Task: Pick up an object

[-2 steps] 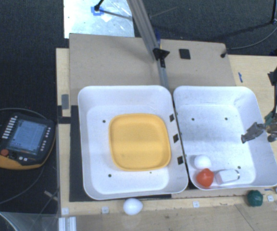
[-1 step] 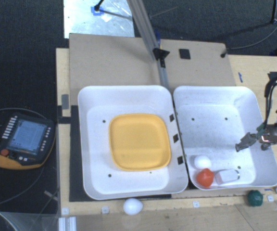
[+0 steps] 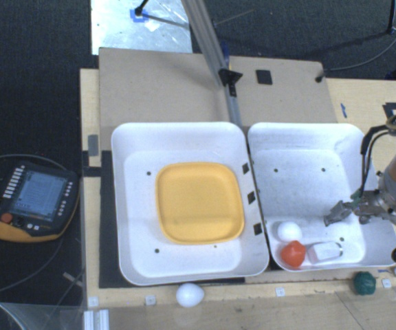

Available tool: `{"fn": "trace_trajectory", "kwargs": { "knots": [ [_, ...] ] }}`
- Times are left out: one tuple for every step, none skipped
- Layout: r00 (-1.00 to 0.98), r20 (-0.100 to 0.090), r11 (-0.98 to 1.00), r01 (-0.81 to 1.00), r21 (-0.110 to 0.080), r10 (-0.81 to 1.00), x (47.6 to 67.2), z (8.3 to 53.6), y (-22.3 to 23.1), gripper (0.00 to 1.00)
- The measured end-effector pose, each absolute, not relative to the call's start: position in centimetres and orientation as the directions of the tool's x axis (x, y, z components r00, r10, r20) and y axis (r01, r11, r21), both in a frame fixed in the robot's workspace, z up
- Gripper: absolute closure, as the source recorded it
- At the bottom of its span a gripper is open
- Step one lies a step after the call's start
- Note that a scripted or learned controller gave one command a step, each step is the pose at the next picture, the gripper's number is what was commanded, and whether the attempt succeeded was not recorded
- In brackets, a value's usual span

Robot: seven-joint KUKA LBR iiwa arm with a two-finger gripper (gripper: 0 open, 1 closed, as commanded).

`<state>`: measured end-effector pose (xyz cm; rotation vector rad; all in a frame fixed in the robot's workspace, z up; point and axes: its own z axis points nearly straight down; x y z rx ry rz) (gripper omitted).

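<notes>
A yellow square plate (image 3: 200, 203) lies in the left bin (image 3: 133, 184). In the right bin (image 3: 301, 160), near its front edge, sit a white ball (image 3: 289, 231), a red ball (image 3: 293, 254) and a small white block (image 3: 324, 251). My gripper (image 3: 344, 212) hangs at the right side of the right bin, just above and to the right of those three objects. It touches none of them.
A white egg-shaped object (image 3: 190, 294) and a dark green ball (image 3: 364, 283) lie on the bench in front of the bins. A teach pendant (image 3: 31, 199) rests on the floor at far left. A metal pole (image 3: 208, 40) slants behind the bins.
</notes>
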<state>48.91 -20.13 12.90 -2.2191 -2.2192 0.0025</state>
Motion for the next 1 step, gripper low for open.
{"fn": "trace_trajectory", "kwargs": {
  "knots": [
    [0.000, -0.001, 0.000, 1.000, 0.002, 1.000, 49.03, 14.20, -20.18, 1.00]
  ]
}}
